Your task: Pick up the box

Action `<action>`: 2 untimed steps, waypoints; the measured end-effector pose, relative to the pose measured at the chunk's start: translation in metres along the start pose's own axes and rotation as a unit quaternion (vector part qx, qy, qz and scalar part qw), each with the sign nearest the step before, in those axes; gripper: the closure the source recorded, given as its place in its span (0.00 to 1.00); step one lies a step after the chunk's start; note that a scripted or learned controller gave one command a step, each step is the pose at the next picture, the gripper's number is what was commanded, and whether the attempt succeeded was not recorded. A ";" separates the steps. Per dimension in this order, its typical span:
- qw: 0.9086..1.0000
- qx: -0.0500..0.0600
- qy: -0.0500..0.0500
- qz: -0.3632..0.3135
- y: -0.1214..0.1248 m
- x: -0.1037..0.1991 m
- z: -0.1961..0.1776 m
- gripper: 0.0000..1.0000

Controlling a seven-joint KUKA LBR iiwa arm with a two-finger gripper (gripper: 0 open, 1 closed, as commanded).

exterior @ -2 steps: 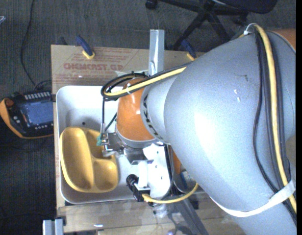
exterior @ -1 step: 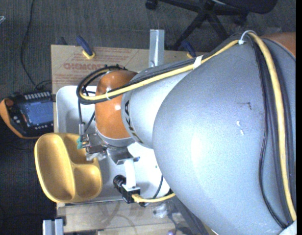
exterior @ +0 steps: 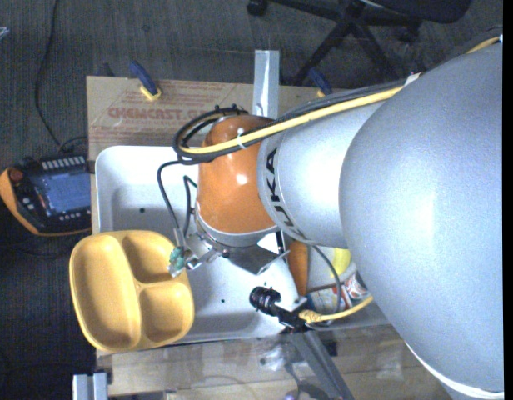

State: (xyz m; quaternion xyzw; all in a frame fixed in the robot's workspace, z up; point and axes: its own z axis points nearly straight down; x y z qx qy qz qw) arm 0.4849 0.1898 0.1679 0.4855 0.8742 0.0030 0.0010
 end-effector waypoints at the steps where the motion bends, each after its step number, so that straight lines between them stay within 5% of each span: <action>1: 0.972 -0.002 -0.003 -0.236 0.009 0.009 0.009 1.00; 2: 0.926 -0.004 -0.005 -0.377 0.026 0.029 0.076 1.00</action>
